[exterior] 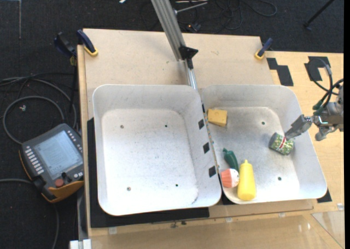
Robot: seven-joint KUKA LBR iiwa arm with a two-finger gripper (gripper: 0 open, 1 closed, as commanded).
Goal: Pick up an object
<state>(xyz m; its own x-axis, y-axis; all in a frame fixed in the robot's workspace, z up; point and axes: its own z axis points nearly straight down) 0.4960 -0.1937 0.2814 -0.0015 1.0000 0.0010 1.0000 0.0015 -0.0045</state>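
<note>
The right bin (pixel 306 182) holds several objects. A yellow block (pixel 217 117) lies near its upper left. A green item (pixel 230 158), a red and white ball (pixel 229 177) and a yellow bottle (pixel 246 180) cluster by the front left corner. A small green, red and white can (pixel 281 144) lies on its side toward the right. My gripper (pixel 307 126) reaches in from the right edge, just above and right of that can, close to it. Nothing shows held in it.
The left bin (pixel 104 133) sits beside the right one, with a raised divider between them. A slanted metal pole (pixel 167 18) crosses the back of the bench. A teach pendant (pixel 52 157) lies on the floor at left.
</note>
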